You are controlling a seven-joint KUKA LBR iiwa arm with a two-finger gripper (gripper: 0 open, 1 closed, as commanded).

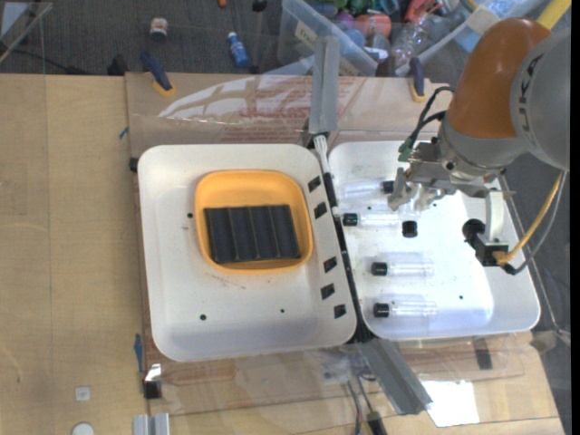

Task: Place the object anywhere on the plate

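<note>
Camera view from above: several small clear plastic tubes with black caps are seen lying in the white right bin (507, 311). One clear tube (367, 217) lies by the divider, one (403, 266) lies lower down, and one (408, 308) lies nearest the front. A loose black cap (410, 229) is seen just under the arm's end. None of them is on the yellow plate with the dark ribbed block (251, 220), which sits in the white left bin (172, 315), well apart from the tubes.

The pincer (405, 198) is held low over the back part of the right bin, near the tubes. Nothing is seen held in it. Whether its two parts are apart or together cannot be told, because it is small and partly hidden by the grey arm with the orange band (494, 89).

The picking-up step seems to be in hand; no tube has been taken yet. For the next move, one tube would need to be lined up, gripped across its thin body, lifted, and carried left over the divider to the plate. The tubes are round and smooth, so they could roll or slip.
</note>
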